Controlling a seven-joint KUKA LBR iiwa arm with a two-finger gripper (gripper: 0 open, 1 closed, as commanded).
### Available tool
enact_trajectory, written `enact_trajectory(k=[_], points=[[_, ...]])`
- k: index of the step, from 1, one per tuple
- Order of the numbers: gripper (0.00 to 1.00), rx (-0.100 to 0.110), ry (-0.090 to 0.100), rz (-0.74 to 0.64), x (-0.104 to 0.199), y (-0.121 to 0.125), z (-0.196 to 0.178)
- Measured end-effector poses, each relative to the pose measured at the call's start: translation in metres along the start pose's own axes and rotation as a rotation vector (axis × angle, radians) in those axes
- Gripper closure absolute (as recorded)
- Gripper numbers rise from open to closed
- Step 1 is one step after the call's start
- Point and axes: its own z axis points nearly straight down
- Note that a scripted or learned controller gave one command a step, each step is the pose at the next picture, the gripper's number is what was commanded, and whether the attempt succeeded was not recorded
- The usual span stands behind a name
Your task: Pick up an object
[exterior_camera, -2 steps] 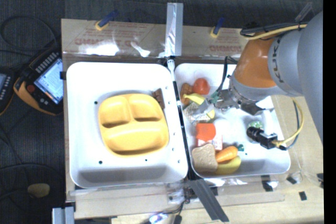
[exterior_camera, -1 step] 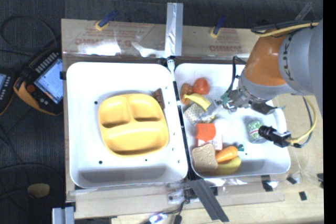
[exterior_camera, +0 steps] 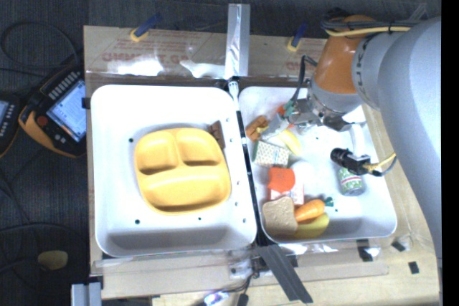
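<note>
Among the clutter of the right bin (exterior_camera: pixel 373 218), toy foods such as a carrot (exterior_camera: pixel 310 210) and bread slice (exterior_camera: pixel 280 215) lie near its front, while the jaws (exterior_camera: pixel 295 113) hover at the back, their state indiscernible.

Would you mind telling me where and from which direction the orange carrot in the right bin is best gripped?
Grip the carrot across its orange middle, coming straight down. It lies flat atop a yellow item, long axis roughly left-right, so fingers closing across its narrow width likely fit best, clear of the bread slice.
</note>
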Motion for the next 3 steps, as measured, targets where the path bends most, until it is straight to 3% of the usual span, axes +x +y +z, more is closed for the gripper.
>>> enact_trajectory(k=[1, 2, 3], points=[[1.0, 0.004, 0.001, 0.0, 0.0, -0.001, -0.009], [1.0, 0.013, 0.003, 0.018, 0.079, 0.038, -0.106], [1.0, 0.015, 0.004, 0.16, 0.049, 0.026, -0.093]])
